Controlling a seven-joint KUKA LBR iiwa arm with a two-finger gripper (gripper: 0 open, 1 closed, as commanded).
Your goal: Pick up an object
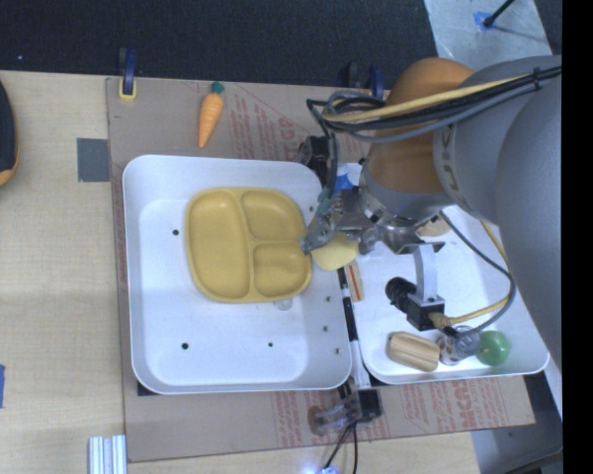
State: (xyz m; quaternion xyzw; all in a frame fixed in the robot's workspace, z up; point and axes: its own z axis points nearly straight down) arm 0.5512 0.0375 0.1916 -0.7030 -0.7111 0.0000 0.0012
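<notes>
yellow lump (333,255) at jaws (321,237), grip unclear; wrist hides right bin (474,368).

Even, fairly bright overhead light; the left white bin (148,265) glares slightly, shadows are soft, and the whole frame looks mildly blurred.

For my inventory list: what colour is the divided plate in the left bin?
The divided plate is pale yellow all over, without pattern. The camera view shows it clearly.
</notes>
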